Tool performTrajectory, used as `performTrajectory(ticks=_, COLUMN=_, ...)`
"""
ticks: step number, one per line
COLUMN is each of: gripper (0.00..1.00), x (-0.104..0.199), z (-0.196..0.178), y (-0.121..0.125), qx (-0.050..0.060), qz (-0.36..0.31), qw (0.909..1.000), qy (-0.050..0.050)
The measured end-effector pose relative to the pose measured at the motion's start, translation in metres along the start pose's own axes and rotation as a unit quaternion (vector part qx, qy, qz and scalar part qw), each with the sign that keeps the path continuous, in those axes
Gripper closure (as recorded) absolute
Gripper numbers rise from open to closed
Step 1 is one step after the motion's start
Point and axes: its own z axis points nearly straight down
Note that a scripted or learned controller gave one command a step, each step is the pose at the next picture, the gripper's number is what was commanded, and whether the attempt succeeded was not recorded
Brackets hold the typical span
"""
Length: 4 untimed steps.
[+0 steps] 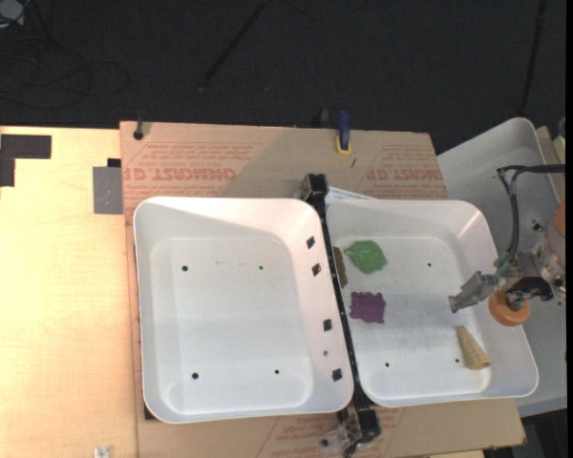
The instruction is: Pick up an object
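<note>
- Right bin (430, 222): shallow, white; contents three loose objects, all apart from one another.
- Green object (366, 256): rounded, flat-looking, lying near the divider between the bins, upper part of the floor.
- Purple object (368, 306): ragged-edged, flat-looking, just below the green one, not touching it.
- Tan cone-shaped object (474, 347): lying on its side near the bin's right wall, narrow end toward the top of the view.
- Left bin (162, 227): shallow, white, joined to the right bin along a black clamped seam.
- Gripper (468, 294): at the right bin's right edge, above the tan cone and apart from it; carrying nothing visible; open or closed cannot be told at this size.
- Orange part (508, 308) just behind the gripper, at the bin's rim.
- Handling, judged: tan cone nearest; probably light and stiff, likely to roll or slip along its taper; best taken across the middle of its body, not at the tip.
- Green and purple pieces, judged: probably soft and light, low profile, little height to pinch; grip across the narrowest width.
- Risk, judged: cone close to the wall, little room for the outer side of the gripper.
</note>
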Motion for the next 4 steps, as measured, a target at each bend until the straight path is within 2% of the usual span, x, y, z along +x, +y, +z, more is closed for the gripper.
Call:
performTrajectory(ticks=1, gripper=0.0, x=0.017, z=-0.117, y=-0.005, qx=-0.006, qz=-0.001, qw=1.0, qy=-0.001)
performTrajectory(ticks=2, gripper=1.0, x=0.017, z=-0.12, y=-0.005, qx=0.001, qz=-0.001, qw=1.0, qy=0.0)
performTrajectory(ticks=3, gripper=1.0, x=-0.037, z=-0.177, y=-0.006, qx=-0.003, qz=0.001, qw=1.0, qy=-0.002)
performTrajectory(ticks=4, gripper=1.0, x=-0.031, z=0.057, y=-0.008, qx=0.008, qz=0.0, qw=1.0, qy=0.004)
